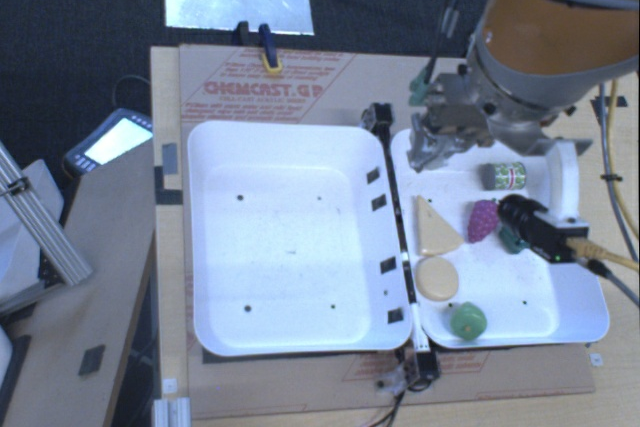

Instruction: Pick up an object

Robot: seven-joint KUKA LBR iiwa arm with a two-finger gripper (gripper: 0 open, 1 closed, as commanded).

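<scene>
Nearest the camera, a small green round plastic fruit (467, 320) lay by the front wall of the right shallow white bin (560, 310). Just behind it sat a flat round tan disc (437, 279), then a pale cream wedge (435, 227) with a purple bunch of toy grapes (483, 220) beside it. Farther back lay a small grey can with a green label (504, 176). The grey metal gripper (430, 153) hung over the bin's far left corner. Whether it was open or closed could not be told.
</scene>
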